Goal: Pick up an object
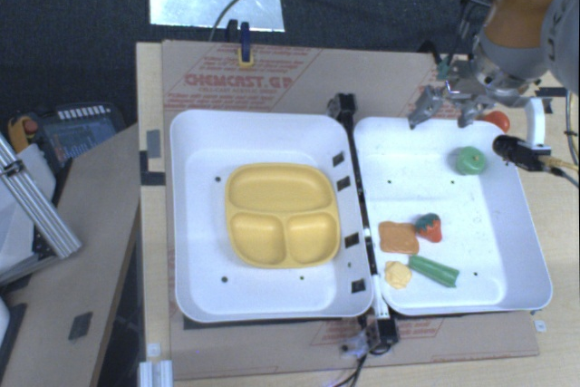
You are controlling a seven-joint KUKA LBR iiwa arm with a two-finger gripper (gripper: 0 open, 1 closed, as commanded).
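Toy foods lay in the right white bin [517, 222]: a green round piece [469, 160], orange slab [398, 237], green pod [433, 270]. A yellow divided tray [281, 215] filled the left bin [195, 195]. My gripper [446, 107] hung open, empty, over the far rim.

Red print "CHEMCAST GP" reads on the brown board [272, 72] behind the bins

1. The robot arm [535, 4] has a rounded orange band above a grey wrist section.
2. Its gripper [446, 111] is bare grey metal, with two slim angled fingers [424, 109].
3. A thin dark cable runs beside the wrist.
4. A white bracket sits alongside.
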